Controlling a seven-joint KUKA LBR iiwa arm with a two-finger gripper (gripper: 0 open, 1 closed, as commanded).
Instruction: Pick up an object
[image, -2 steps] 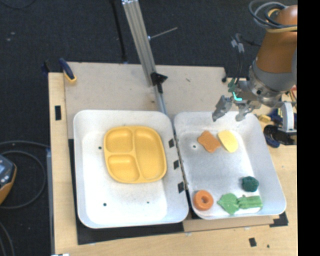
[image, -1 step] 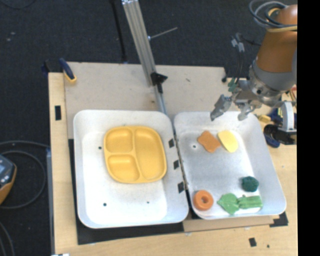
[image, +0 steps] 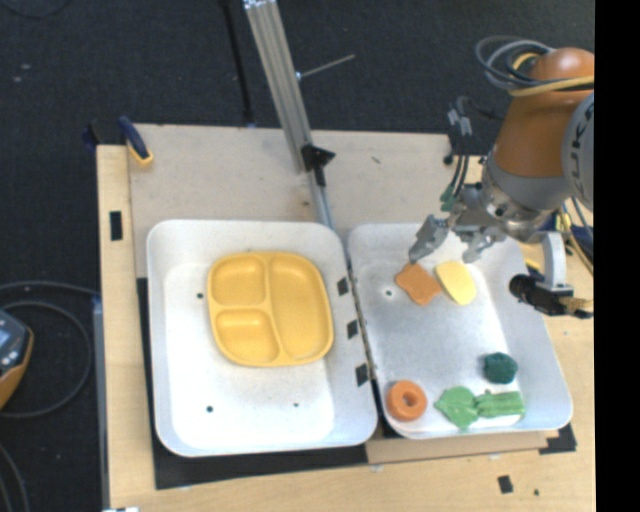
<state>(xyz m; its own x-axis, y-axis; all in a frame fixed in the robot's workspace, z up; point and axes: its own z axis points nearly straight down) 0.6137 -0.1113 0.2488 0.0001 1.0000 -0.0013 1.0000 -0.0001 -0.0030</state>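
The gripper (image: 452, 243) hangs over the far edge of the right bin (image: 440, 330), its fingers open and holding nothing. Just below it lie a small orange block (image: 419, 284) and a yellow piece (image: 458, 282), side by side. Both look light and a bit squashy. Pinching the block across its short sides looks best.

right bin (image: 530, 330) centre bare, toys ringing
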